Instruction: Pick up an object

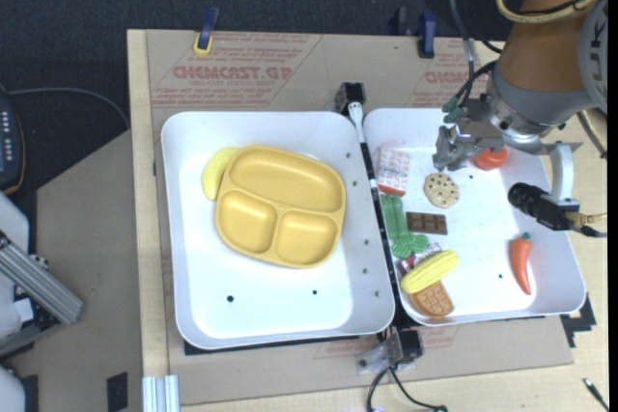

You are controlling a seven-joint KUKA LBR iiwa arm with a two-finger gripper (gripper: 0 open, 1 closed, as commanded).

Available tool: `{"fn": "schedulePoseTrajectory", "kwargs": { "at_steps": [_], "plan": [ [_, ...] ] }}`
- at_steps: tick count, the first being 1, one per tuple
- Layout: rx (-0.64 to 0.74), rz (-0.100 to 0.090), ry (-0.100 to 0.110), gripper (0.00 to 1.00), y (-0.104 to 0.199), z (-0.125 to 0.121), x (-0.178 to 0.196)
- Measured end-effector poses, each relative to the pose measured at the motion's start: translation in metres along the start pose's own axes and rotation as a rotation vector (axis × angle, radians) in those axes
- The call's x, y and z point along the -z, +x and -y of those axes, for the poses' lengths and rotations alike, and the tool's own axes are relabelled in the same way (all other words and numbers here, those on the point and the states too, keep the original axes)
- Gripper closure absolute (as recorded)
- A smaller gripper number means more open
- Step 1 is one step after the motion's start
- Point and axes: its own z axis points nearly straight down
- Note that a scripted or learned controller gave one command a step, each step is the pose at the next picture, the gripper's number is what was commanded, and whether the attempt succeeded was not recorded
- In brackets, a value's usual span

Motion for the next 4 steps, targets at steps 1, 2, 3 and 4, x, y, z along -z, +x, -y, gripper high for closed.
{"fn": "schedulePoseTrajectory", "kwargs": {
  "at_steps": [1, 2, 3, 4],
  "plan": [
    [0.001, 0.0, 0.002, 1.0, 0.05, 0.025, -0.012],
    [0.003, 0.0, -0.004, 1.0, 0.103, 0.035, 0.002],
    [-0.003, 0.001, 0.0, 1.0, 0.103, 0.042, -0.002],
    [-0.004, 0.002, 0.0, 1.0, 0.098, 0.046, -0.006]
  ]
}}
